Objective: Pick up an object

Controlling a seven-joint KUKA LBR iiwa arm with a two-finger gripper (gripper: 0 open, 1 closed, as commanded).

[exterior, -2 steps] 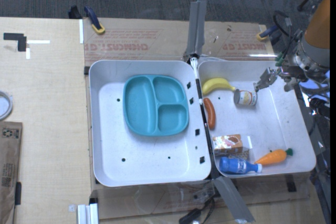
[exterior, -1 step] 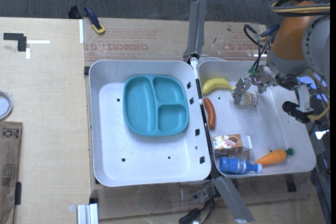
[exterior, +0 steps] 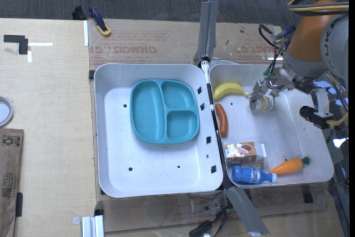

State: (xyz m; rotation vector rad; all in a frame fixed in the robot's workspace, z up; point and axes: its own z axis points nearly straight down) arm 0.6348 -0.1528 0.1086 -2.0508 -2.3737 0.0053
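My tool hangs in the right bin, can't tell if it's spread or pinched. The banana lies just beside it. It's soft & light, so grab the fat middle.

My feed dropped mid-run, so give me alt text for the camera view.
The gripper hangs low over the far end of the right bin, just right of a banana, with a sausage, snack box, blue bottle and carrot lying nearer the front. The left bin holds a teal divided plate.
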